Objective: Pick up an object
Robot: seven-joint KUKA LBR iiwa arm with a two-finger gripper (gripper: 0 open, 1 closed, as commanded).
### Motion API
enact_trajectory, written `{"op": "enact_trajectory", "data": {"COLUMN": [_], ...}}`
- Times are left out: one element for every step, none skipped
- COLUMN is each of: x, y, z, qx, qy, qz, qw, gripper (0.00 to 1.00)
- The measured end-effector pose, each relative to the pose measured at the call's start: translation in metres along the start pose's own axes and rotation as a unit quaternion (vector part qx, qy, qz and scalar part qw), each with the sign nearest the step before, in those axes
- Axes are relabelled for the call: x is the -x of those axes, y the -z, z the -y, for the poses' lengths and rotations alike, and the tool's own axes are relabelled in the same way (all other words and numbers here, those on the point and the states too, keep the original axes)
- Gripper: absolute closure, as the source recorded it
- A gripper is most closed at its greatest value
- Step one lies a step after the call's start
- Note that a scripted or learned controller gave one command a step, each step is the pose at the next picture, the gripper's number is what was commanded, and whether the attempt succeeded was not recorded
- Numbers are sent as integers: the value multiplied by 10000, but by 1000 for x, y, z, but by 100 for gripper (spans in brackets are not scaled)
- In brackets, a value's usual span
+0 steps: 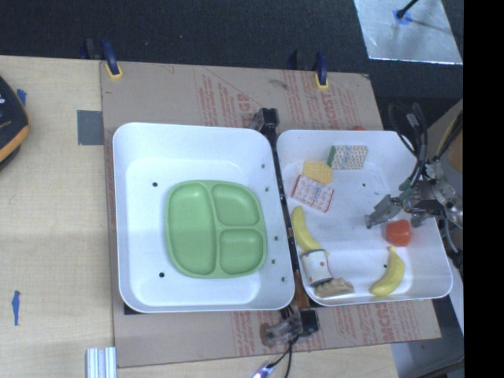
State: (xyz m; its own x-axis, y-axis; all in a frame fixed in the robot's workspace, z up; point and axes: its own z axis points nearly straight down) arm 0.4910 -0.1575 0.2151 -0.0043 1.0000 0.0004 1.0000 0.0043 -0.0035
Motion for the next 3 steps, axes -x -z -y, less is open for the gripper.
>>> {"op": "enact_trajectory", "data": {"x": [-76, -54, -38], "y": [-23, -124, -122], "z": [-118, -165, -166], "qx": [1, -2, 15], "qy": [10, 8, -4], "qz": [6, 8, 7], "qw": [10000, 10000, 10000], "gripper": [0, 0, 0]}}
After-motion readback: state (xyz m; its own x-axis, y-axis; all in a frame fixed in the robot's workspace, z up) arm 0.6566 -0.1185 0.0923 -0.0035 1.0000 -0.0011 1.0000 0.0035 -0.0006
